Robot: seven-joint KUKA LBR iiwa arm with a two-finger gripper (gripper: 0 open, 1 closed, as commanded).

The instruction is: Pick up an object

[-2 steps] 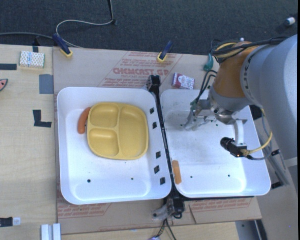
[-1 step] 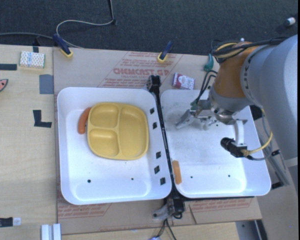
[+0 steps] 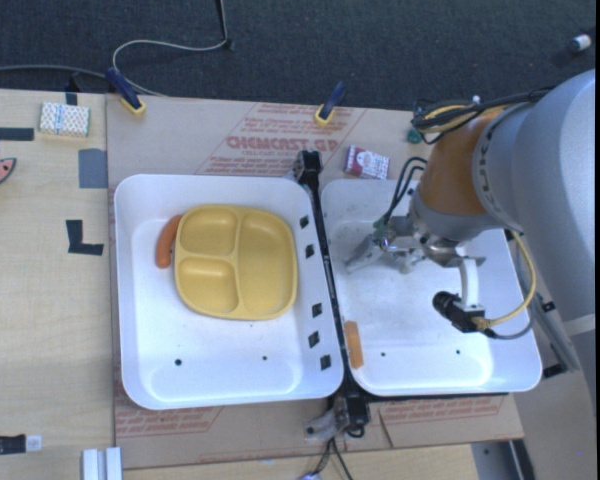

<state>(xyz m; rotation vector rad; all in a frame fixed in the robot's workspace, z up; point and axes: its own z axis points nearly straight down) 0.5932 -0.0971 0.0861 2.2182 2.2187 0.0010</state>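
Note:
In the left bin (image 3: 150, 368) lies a yellow divided plate (image 3: 236, 261), with an orange sausage-like piece (image 3: 164, 242) tucked against its left edge. A small orange piece (image 3: 353, 343) rests in the right bin (image 3: 500, 373), close to the divider at the lower left. My gripper (image 3: 368, 252) hangs low over the upper left of the right bin, pointing left toward the divider, well above the small orange piece. Nothing shows in its grasp.
The grey arm with its orange band (image 3: 458, 173) covers the right bin's upper right, and a black cable plug (image 3: 458, 312) hangs below the wrist. A small packet (image 3: 365, 162) lies behind the bins. Two clamps (image 3: 330, 104) (image 3: 126, 90) hold the cardboard edge.

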